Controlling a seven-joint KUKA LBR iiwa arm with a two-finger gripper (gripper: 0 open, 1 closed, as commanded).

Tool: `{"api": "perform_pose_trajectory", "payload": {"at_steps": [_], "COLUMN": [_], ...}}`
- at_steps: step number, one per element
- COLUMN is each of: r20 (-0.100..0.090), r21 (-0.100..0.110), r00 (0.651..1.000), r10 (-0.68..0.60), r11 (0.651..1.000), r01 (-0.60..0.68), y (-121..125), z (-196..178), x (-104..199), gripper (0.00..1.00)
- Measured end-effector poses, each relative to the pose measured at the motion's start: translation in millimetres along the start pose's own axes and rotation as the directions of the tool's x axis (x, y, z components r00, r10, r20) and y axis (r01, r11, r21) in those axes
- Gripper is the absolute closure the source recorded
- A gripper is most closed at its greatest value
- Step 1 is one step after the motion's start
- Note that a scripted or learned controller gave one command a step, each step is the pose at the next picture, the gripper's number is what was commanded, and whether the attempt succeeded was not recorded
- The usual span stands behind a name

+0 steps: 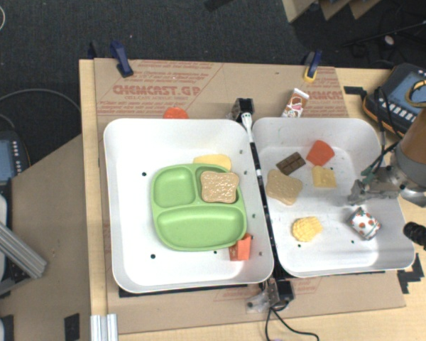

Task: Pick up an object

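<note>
Seemingly mid-approach, the hand point(360, 192), grip state unclear, hovers above the small white-and-red object point(364, 223); next comes a descent.

Board under the bins point(199, 84): "CHEMCAST. G P" is printed in red capitals, left of centre near the far edge; finer red print above it cannot be read.
Same board, far right part point(325, 91): a second "CHEMCAST" imprint is seen, partly covered.
Small carton point(295, 104): printing is present, too small to be read.
</note>
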State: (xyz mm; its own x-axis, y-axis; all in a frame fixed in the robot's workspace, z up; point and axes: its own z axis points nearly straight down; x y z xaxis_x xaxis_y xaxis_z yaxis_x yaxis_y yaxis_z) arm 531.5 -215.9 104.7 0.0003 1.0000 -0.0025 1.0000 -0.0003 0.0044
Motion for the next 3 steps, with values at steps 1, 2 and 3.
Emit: {"api": "perform_pose_trajectory", "payload": {"at_steps": [1, 2, 3], "r20": [0.002, -0.001, -0.006], "r21": [-0.003, 0.003, 0.012], "r00": [1.000, 1.000, 1.000], "r10": [-0.001, -0.001, 0.002], "r11": [1.000, 1.000, 1.000], "r01": [0.001, 0.001, -0.002], "y": [14, 13, -35], "z": [-103, -98, -9], "x": [-9, -8, -7], "gripper": [1.00, 0.00, 0.00]}}
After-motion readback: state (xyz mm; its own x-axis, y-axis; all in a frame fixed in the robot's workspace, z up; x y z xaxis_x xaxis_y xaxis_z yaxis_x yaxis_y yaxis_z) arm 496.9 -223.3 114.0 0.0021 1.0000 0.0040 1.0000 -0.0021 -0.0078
